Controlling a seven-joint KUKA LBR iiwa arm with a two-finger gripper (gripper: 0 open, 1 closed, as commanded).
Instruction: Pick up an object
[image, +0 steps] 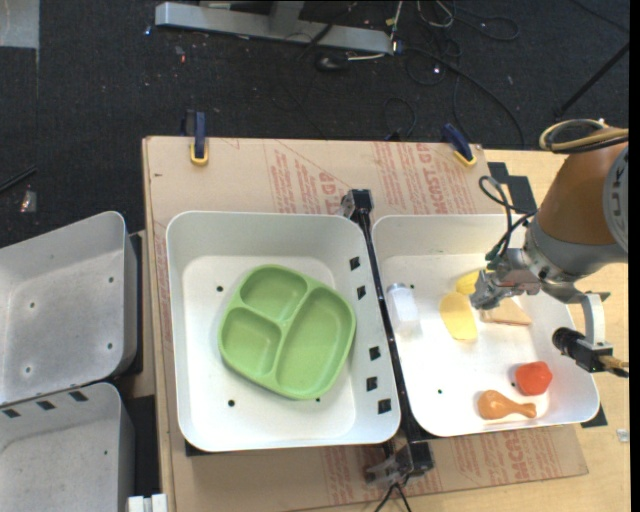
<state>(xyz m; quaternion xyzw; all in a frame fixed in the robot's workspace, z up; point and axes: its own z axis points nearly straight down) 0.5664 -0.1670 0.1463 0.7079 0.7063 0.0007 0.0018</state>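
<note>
In the right bin (430, 400) lie a pale yellow object (459, 318), a smaller yellow piece (467, 283) behind it, a tan wedge (512, 317), a red object (533, 377), an orange drumstick-shaped object (505, 404) and a small clear cup (402, 301) near the left wall. My gripper (489, 296) hangs low over the bin, just right of the two yellow pieces and above the tan wedge's left end. Its tips are hidden by the grey wrist.
The left bin (200, 400) holds a green divided plate (287, 329). A black divider (378, 320) runs between the bins. White panels (60, 300) lie left of the bench. Cables trail off the arm at the right.
</note>
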